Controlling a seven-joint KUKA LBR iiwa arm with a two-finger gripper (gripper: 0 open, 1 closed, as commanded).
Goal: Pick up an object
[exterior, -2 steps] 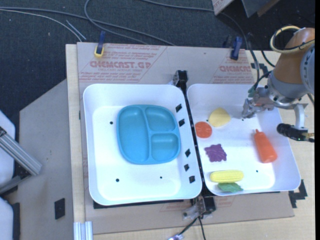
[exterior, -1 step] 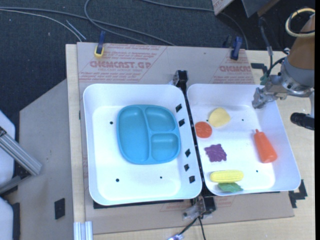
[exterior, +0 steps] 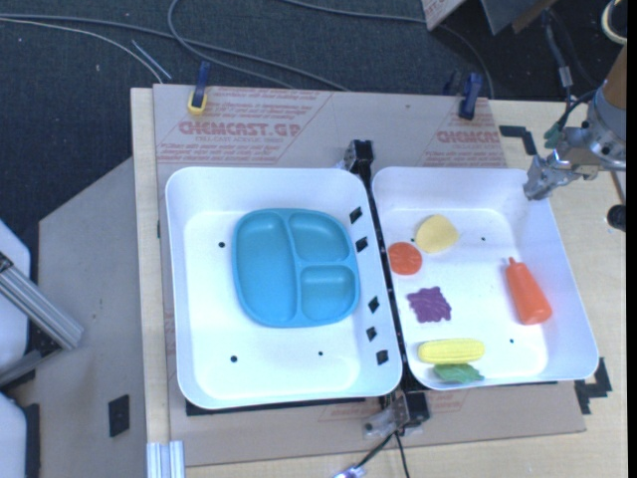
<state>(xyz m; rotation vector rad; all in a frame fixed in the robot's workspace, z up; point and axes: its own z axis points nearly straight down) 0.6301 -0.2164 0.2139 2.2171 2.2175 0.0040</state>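
Note:
The right bin (exterior: 557,257) holds several toy foods: a yellow lemon-like piece (exterior: 436,233), an orange round slice (exterior: 404,258), a purple grape cluster (exterior: 430,305), a yellow corn cob (exterior: 451,351) with a green piece (exterior: 458,372) just below it, and an orange bottle-shaped piece (exterior: 527,292). My gripper (exterior: 540,181) hangs at the bin's far right corner, above the rim and apart from every object. Nothing shows between its fingers.
The left bin (exterior: 199,347) bears a blue divided tray (exterior: 297,266). Black clips run along the seam between the bins. Two clamps (exterior: 199,98) hold the cardboard base at the back. Cables lie on the dark floor behind.

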